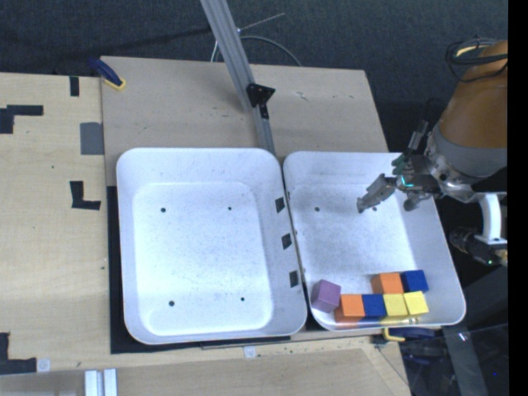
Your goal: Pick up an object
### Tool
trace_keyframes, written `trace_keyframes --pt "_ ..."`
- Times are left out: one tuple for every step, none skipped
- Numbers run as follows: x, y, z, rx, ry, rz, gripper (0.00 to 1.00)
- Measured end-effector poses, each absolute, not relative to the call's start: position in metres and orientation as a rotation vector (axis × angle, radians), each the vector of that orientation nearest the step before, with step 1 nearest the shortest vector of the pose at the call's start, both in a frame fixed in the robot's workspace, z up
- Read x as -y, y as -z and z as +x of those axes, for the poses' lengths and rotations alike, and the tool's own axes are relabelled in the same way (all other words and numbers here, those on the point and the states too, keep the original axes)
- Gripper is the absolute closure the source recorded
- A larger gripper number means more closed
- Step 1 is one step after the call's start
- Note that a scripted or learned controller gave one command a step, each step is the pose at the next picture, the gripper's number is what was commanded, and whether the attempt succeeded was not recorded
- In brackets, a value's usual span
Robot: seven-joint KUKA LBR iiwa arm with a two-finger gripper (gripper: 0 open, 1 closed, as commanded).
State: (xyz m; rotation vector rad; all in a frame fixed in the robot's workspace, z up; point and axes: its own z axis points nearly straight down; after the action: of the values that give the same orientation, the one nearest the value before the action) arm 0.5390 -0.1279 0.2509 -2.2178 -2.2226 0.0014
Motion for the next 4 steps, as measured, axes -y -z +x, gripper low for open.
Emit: trace_keyframes --pt "0.094 -0.229 0.517 2.221 -0.004 -2.216 0.0" --pt "0.057 -0.196 0.499 2.221 -0.005 -2.214 0.0" --pt "0.091 -0.088 0.525 2.218 -0.006 -2.221 0.0" --pt "0.091 -0.091 0.523 2.22 -0.002 -2.218 0.0"
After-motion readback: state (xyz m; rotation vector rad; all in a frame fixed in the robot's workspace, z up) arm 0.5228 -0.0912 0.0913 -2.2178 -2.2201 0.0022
